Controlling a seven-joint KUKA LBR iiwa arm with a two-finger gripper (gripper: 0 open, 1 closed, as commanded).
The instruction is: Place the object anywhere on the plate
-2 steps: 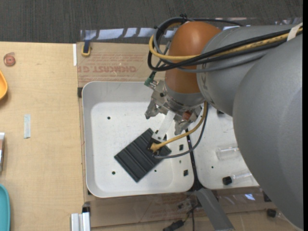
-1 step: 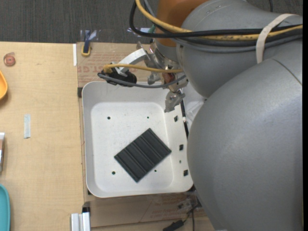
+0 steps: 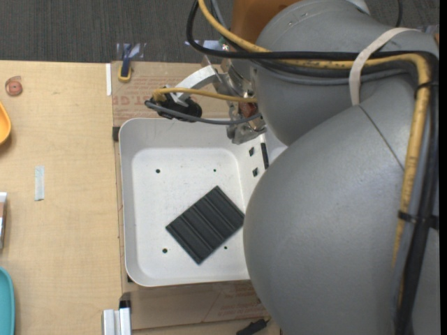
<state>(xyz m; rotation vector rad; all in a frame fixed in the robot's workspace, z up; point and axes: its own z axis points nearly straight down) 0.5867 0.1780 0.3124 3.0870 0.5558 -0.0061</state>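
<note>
Single overhead view. The arm (image 3: 349, 187) takes up the right half of what you see; its grey housings cover the right side of the bin (image 3: 140, 187). The orange band (image 3: 279, 2) shows at the top edge. A yellow cable (image 3: 209, 33) and black cables run along the arm, and a white strap (image 3: 363, 61) wraps the upper housing.

Gripper (image 3: 241, 123): you see metal hardware at the bin's far right corner, just over the rim, mostly tucked under the arm. You cannot tell how far open it is. Nothing is seen held in it.

Object: a black ribbed slab (image 3: 206, 224) lies flat on the bin floor, turned diagonally to the walls. It sits toward the near right part of the visible floor, close to the edge of the arm housing and well apart from the gripper. It touches none of the visible walls.

Plate: not identified with certainty. An orange piece (image 3: 3, 125) is cut off by the left edge of the bench (image 3: 63, 257), and a teal piece (image 3: 5, 302) is cut off at its near left corner. Either is too cropped to name. Both are well apart from the slab, outside the bin.

Also on the bench: a small round reddish disc (image 3: 12, 86) near the far left corner and a short pale strip (image 3: 39, 184) left of the bin. Cardboard (image 3: 136, 93) lies under the bin's far edge.
</note>
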